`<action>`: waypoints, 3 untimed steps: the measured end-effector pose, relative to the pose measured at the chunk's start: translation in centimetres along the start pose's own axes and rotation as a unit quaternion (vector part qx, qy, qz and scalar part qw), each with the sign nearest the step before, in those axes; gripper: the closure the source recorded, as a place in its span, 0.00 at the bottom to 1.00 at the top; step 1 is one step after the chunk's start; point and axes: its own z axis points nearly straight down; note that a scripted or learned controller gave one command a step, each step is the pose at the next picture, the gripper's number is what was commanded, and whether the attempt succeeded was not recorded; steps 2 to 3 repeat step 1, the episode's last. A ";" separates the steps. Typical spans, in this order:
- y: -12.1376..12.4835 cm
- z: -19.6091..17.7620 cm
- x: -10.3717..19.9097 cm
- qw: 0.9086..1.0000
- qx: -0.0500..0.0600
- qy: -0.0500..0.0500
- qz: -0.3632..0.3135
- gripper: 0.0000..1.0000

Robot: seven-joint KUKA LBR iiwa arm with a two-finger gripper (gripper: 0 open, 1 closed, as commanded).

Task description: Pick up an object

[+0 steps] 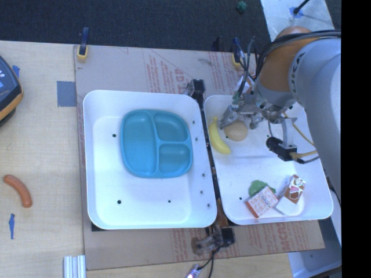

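In the right bin (272,167) a yellow banana (218,139) lies along the left wall. A tan round object (236,132), like a potato, sits beside it at the back. My gripper (239,118) hangs right over the tan object, its fingers hard to make out against the clutter of the wrist. Toward the bin's front lie a green leafy item (258,187), a small red-and-white carton (262,201) and a slice of cake (293,191). The left bin (98,155) holds a blue divided plate (156,143).
The grey arm with its orange band (290,51) covers the right bin's back right corner. A toy sausage (18,190) lies on the wooden bench at far left, and a dark device (7,91) sits at the left edge. A black cable connector (281,148) hangs beside the wrist.
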 end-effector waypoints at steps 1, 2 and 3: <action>0.0 0.0 -0.1 1.000 0.000 0.000 0.000 0.00; 0.0 0.0 -0.1 1.000 0.000 0.000 0.000 0.00; 0.0 0.0 -0.1 1.000 0.000 0.000 0.000 0.00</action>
